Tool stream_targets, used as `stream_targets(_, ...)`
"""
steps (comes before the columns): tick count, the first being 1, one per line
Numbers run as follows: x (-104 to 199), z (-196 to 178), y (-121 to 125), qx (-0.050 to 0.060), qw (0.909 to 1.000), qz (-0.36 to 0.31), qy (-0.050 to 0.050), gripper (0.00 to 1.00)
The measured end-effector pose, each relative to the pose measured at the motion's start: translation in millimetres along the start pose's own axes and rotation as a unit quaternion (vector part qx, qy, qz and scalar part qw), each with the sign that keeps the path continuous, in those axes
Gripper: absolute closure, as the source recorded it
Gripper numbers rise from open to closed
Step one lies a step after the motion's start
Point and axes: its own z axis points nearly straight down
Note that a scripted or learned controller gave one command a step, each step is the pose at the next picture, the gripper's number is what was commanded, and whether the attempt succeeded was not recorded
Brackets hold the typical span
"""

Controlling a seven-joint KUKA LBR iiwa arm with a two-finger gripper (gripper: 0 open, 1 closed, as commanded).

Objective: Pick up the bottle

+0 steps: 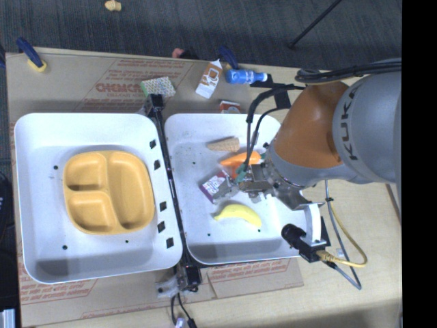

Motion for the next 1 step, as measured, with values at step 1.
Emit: stream_targets(1, 0.2, -10.3, 0.5, 0.001, 1.0, -0.003, 0.0, 1.0)
